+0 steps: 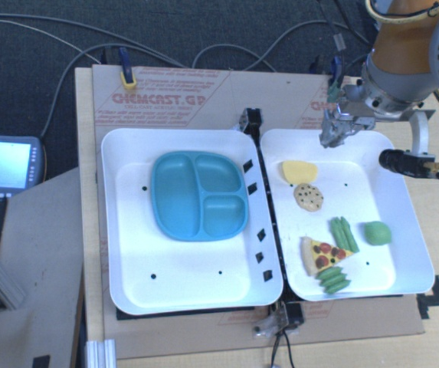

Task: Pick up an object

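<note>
Here my tool (334, 135) hangs over the right bin's (403, 205) far edge — I cannot tell its state — nothing held; the yellow toy cheese (299, 172) lies nearest, a reachable pick.

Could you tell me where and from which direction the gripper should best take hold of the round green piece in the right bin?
I would grip the green piece across its middle, coming straight down from above. It looks like a low, rounded lump lying by itself on the floor of the right bin, apart from the green beans and the pizza slice, so fingers should fit on either side.
</note>
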Controlling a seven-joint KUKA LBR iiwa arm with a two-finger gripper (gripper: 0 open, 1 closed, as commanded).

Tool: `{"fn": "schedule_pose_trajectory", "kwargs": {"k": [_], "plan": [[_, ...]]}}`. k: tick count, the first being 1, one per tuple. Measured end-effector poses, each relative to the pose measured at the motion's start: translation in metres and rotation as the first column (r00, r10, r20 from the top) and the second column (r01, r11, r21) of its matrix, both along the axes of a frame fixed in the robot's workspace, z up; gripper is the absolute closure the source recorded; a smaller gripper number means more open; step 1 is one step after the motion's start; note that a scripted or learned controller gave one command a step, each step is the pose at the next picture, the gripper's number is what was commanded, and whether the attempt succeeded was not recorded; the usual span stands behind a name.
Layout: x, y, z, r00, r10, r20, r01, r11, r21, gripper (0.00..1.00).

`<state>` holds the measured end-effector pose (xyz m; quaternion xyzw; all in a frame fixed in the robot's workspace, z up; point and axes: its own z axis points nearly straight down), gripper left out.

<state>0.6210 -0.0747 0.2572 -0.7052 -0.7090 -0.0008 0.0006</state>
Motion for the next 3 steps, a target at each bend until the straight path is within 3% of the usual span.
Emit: {"fn": "schedule_pose_trajectory", "kwargs": {"k": [2, 3], "plan": [[0.011, 0.102, -0.016, 1.000, 0.000, 0.000, 0.000, 1.000, 0.000, 1.00], [-0.002, 0.150, -0.015, 1.000, 0.000, -0.003, 0.000, 1.000, 0.000, 1.00]]}}
